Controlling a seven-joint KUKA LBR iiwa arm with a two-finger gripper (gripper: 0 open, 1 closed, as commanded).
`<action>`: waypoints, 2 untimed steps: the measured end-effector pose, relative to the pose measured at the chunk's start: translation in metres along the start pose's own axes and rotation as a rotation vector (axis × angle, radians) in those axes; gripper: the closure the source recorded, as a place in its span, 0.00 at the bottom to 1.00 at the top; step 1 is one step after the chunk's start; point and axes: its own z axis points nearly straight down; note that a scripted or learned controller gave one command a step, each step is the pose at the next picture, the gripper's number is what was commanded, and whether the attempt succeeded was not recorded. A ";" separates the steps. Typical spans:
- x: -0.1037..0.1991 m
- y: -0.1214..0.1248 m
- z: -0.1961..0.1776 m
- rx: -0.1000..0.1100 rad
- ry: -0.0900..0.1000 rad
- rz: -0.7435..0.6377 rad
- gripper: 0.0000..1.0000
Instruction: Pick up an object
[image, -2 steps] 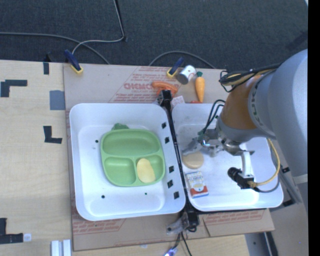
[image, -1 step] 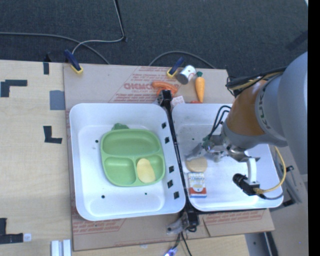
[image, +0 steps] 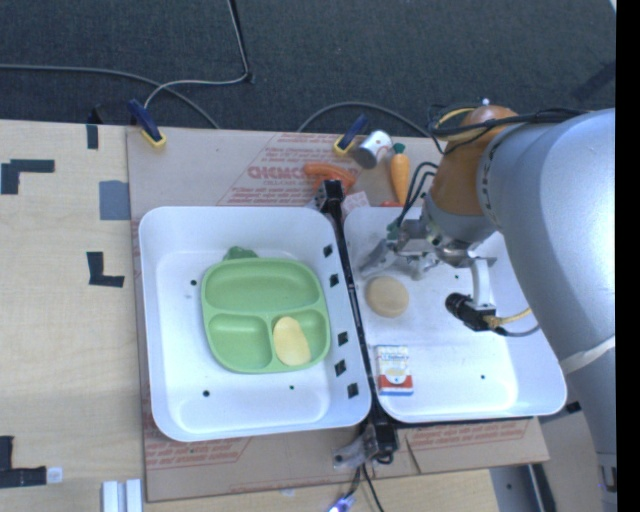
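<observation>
Overhead camera view at a two-bin desk (image: 60, 300): nothing has been lifted yet, and the pick is judged to be at the approach stage, with the grasp and the lift both left to do. The grey arm (image: 545, 190) reaches in from the right and bends over the far part of the right bin (image: 520, 385), its claw (image: 400, 250) low above the bin floor; whether the claw is spread or pressed together cannot be told from this slant. The likeliest target, a round beige object (image: 387, 297), lies on the floor of the right bin just near of the claw and close to the divider between the bins, apart from the metal as far as can be seen. A small red-and-white carton (image: 393, 368) lies nearer still in the same bin. In the left bin (image: 160, 400) a green divided tray (image: 265, 312) carries a yellow piece (image: 291, 341) in its near right compartment.
</observation>
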 end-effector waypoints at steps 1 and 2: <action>0.001 -0.032 0.000 0.001 -0.001 0.001 0.00; -0.010 0.014 0.000 0.001 -0.001 0.000 0.00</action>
